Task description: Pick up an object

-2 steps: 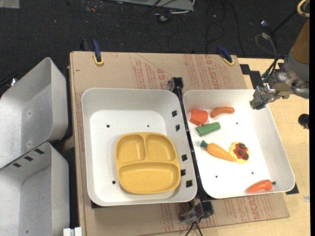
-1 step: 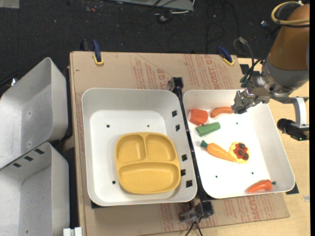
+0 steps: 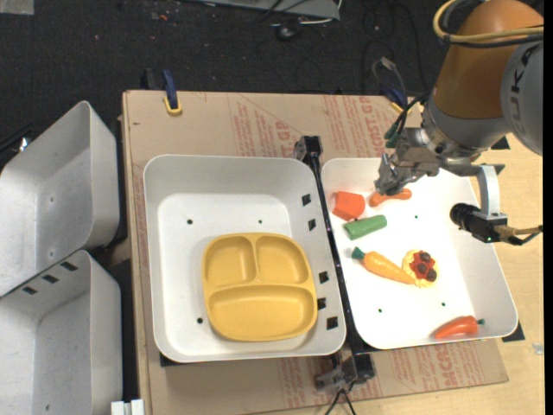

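Right white bin (image 3: 497, 288), near to far: red plastic pepper (image 3: 455, 327), orange toy carrot (image 3: 386, 267), green cylinder (image 3: 365, 226), then small orange curved piece (image 3: 390, 197) directly under the gripper (image 3: 391, 182); finger state cannot be told. Piece probably light, rigid, slippery; grasp across its narrow middle

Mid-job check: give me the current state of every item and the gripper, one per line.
gripper: low in the right bin, over the small orange piece
orange block: lying loose
green piece: lying flat
carrot: lying flat
pizza slice: flat beside carrot
red pepper: near front wall
yellow tray: upright in left bin
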`<act>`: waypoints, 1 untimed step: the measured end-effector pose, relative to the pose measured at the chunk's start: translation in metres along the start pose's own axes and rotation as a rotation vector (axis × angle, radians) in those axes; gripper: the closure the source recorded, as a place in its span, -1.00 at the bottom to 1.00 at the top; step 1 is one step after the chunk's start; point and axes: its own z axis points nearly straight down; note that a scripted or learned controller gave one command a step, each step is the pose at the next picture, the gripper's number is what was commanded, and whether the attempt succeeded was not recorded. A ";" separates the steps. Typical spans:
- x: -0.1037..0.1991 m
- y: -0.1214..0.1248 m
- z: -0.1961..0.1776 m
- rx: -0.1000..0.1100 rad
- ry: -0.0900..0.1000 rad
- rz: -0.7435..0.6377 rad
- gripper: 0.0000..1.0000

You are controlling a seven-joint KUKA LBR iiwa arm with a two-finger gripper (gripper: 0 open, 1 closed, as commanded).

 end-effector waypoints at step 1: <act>0.052 0.008 0.017 0.002 -0.001 0.001 1.00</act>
